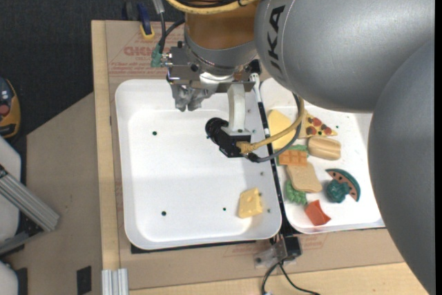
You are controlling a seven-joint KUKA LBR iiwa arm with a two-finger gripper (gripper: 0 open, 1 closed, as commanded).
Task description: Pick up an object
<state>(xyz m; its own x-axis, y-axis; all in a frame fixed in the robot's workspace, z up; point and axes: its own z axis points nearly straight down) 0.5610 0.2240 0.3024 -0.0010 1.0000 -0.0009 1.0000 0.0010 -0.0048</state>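
My gripper point(190, 103) hangs below the orange wrist band over the far part of the left bin point(148, 169), close to its back wall. I see nothing held in it. A yellow cheese wedge point(250, 204) lies alone near the front right corner of the left bin, well in front of the gripper. The right bin point(362, 214) holds several toy foods: a yellow piece point(279, 124), a pizza slice point(318, 126), a bread roll point(324, 147), an orange cracker point(295, 157), a bread slice point(304, 179), a watermelon slice point(343, 184) and a red piece point(318, 212).
A black and white fitting with a yellow cable point(231, 135) hangs from the wrist over the divider between the bins. The big grey arm covers the far right bin. The cardboard bench edge point(103, 114) runs along the left.
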